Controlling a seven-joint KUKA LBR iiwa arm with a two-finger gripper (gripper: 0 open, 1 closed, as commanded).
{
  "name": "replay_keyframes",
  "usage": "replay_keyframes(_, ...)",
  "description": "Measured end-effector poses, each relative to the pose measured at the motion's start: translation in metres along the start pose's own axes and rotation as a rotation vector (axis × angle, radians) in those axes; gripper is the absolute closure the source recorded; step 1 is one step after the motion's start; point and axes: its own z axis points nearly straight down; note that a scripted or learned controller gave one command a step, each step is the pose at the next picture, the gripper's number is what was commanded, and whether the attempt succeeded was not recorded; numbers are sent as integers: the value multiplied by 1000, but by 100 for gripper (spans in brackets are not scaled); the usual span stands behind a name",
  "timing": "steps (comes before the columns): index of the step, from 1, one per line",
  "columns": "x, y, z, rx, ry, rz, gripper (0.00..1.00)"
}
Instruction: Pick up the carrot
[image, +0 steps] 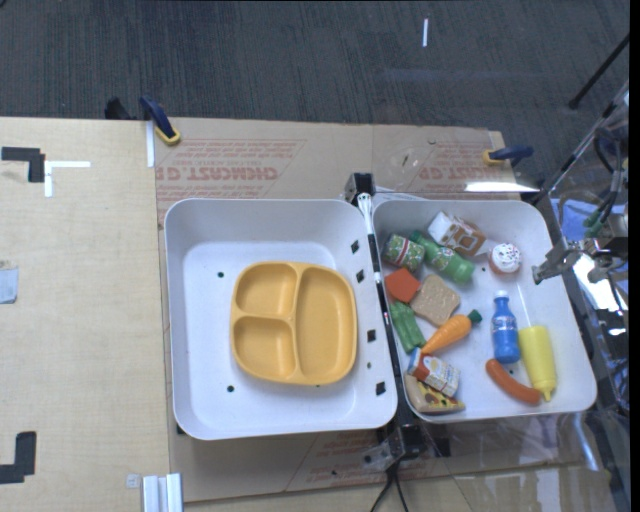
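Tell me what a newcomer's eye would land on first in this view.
First the yellow plate, large and alone in the middle of the left bin. Next the crowd of small toy foods in the right bin: the carrot lies tilted near its middle, beside a blue bottle and a yellow bottle. The gripper sits at that bin's right rim.

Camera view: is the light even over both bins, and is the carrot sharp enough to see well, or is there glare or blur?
In the camera view, light is soft and fairly even; the left bin shows mild shadow along its inner walls; the carrot is slightly soft but clearly outlined; the right edge beside the right bin has bright glare and blurred clutter.
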Motion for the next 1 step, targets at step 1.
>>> replay_keyframes(1, 54, -35, 118, 2, 2, 67, 0)
